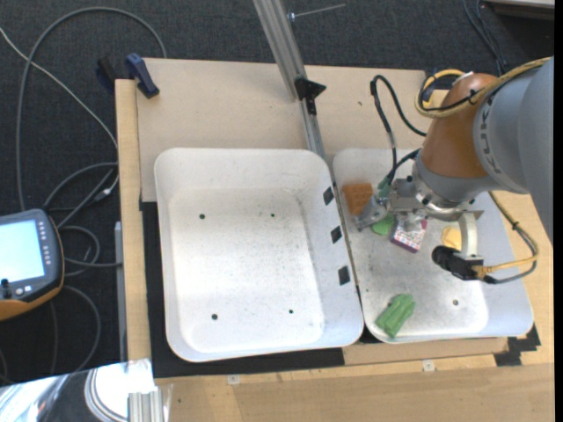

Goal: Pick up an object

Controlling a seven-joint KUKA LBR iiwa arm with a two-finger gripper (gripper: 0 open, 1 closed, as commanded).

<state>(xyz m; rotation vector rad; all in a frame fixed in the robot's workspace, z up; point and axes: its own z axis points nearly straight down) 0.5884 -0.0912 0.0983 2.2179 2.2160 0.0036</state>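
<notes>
My gripper (pixel 398 220) hangs low over the upper middle of the right bin (pixel 440 319), under the orange wrist band. A small pink and white packet (pixel 410 235) lies just below it, and a bit of green (pixel 383 227) shows at its left side. An orange block (pixel 356 196) sits to the left, near the bin's wall. A green object (pixel 396 314) lies at the bin's front left. A yellow piece (pixel 452 235) peeks out to the right of the gripper.
The left bin (pixel 242 253) lies beside the right one. A metal pole (pixel 281 42) slants over the bench from the top. Cables run off the arm's wrist across the right bin's right side.
</notes>
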